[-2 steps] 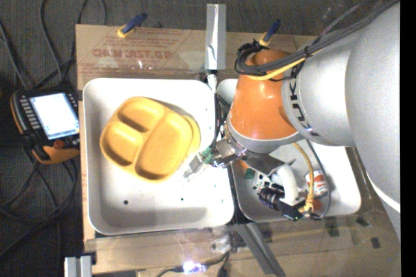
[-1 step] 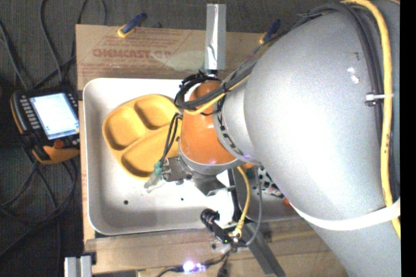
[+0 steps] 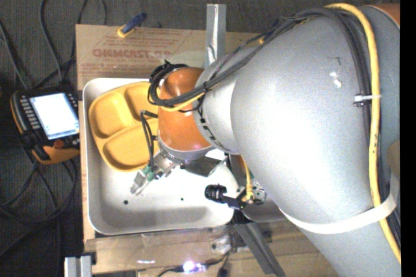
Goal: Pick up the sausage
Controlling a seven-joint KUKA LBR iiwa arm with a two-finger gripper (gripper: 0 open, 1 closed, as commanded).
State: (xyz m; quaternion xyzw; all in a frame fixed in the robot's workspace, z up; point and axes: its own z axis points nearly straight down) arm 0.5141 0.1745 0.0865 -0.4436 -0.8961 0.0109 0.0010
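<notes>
My gripper (image 3: 139, 183) hangs low over the left white bin (image 3: 104, 214), just past the near edge of a yellow divided tray (image 3: 117, 132). It points down and to the left, toward the bin's bare floor, and a small green part sits on its side. The orange wrist band (image 3: 179, 116) and the big grey arm body (image 3: 305, 126) cover the right side of the bin and everything beyond it. No sausage can be made out in the tray's compartments or on the bin floor.
The yellow tray takes up the bin's far left part. A teach pendant with a lit screen (image 3: 52, 116) lies on the floor to the left. Behind the bin lies printed cardboard (image 3: 130, 51) with a small blue and yellow tool (image 3: 132, 23).
</notes>
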